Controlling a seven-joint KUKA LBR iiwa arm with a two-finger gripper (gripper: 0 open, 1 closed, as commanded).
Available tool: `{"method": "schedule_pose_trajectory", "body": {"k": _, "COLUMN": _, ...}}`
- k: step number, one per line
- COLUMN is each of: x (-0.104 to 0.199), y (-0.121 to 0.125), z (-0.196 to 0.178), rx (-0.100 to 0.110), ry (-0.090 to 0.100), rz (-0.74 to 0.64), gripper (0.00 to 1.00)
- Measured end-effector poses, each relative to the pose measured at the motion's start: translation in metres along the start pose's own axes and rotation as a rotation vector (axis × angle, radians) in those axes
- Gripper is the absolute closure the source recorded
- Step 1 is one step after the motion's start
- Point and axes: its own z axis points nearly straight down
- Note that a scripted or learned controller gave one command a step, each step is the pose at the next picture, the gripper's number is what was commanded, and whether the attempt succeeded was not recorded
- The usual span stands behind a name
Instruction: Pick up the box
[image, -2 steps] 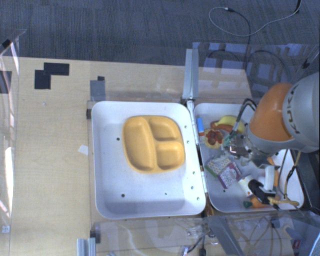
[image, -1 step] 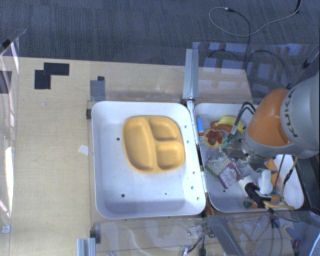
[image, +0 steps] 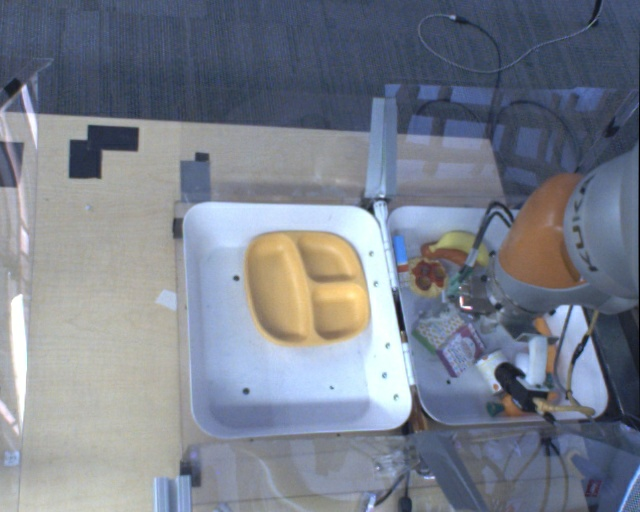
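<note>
In the right bin (image: 432, 405), a small flat box (image: 459, 350) with a purple and white print lies near the middle. A greenish patterned packet (image: 436, 327) touches its upper left side. My gripper (image: 466, 296) hangs low over the bin, just above and behind these two, at the end of the grey arm with the orange band (image: 540, 250). Nothing shows between its tips from this angle, and the wrist hides the bin's right half.
A yellow divided tray (image: 305, 285) lies in the left bin (image: 215, 380). In the right bin's back part are a banana (image: 455, 240), a red item (image: 430, 272) and a blue object (image: 400, 248) by the left wall. Small orange and green pieces (image: 508, 405) lie at the front.
</note>
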Motion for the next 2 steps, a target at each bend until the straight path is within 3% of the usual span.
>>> {"method": "schedule_pose_trajectory", "body": {"k": 2, "x": -0.0078, "y": -0.0049, "z": -0.0007, "rx": -0.009, "ry": -0.005, "rz": -0.077, "gripper": 0.0}}
